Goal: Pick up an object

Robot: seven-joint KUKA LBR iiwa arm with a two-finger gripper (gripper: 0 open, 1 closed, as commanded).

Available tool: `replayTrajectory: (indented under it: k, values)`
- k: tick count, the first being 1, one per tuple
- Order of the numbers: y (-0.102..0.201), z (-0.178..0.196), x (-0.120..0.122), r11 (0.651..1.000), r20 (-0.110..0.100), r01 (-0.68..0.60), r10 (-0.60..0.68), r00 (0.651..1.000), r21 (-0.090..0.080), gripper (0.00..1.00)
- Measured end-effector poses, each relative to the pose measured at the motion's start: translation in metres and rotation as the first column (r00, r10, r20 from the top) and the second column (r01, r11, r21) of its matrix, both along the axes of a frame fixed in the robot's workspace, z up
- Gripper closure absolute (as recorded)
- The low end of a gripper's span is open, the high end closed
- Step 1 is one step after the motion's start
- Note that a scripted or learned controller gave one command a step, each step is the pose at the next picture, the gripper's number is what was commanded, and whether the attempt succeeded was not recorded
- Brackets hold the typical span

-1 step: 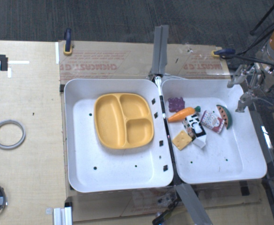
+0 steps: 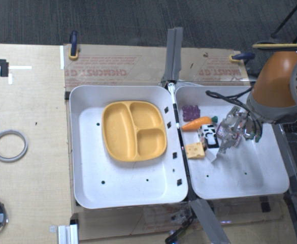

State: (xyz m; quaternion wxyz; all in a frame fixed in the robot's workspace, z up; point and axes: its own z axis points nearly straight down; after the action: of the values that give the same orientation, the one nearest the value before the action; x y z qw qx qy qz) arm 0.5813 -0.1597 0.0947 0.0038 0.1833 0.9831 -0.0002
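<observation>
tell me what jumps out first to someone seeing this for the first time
The yellow divided plate in the left bin grabs the eye first. Next comes the arm's orange band at the right, with the gripper low in the right bin beside a toy carrot, cheese wedge and purple piece.

One fixed camera above bench (image 2: 26, 100), angled down, both bins (image 2: 123, 197) framed

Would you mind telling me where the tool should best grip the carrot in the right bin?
Probably across the orange body of the carrot, near its middle, coming from above. It lies flat and long, and the purple item and the black-and-white item crowd its sides.
</observation>
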Motion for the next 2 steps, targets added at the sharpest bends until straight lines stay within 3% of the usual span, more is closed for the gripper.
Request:
replayTrajectory:
  k: [1, 2]
  values:
    - [0.047, 0.002, 0.012, 0.984, 0.008, 0.178, -0.178, 0.984, -0.006, 0.00]
    - [0.038, 0.071, 0.022, 0.997, -0.009, -0.076, 0.076, 0.997, 0.001, 0.00]
